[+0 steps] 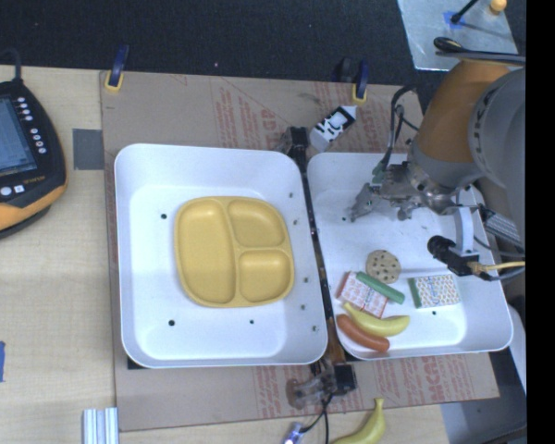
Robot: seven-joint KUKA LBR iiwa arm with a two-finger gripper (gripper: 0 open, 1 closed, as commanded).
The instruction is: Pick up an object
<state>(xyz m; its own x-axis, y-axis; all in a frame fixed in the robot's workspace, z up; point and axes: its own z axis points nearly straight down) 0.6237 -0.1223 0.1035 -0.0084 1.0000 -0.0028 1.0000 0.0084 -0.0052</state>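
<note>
In the right bin (338, 178) lie a round brown cookie (383, 265), a red and white packet with a green strip (364, 293), a speckled square pad (434, 290), a yellow banana (378, 323) and a red sausage (363, 335). My gripper (381, 203) hangs over the back part of this bin, above bare white floor, with its two metal fingers spread apart and nothing between them. The cookie lies a little in front of it.
The left bin (139, 248) holds a yellow divided tray (233, 250). A teach pendant (14, 160) sits at the far left of the bench. Another banana (365, 425) lies on the cardboard in front of the bins. A small black and white object (331, 126) lies behind the bins.
</note>
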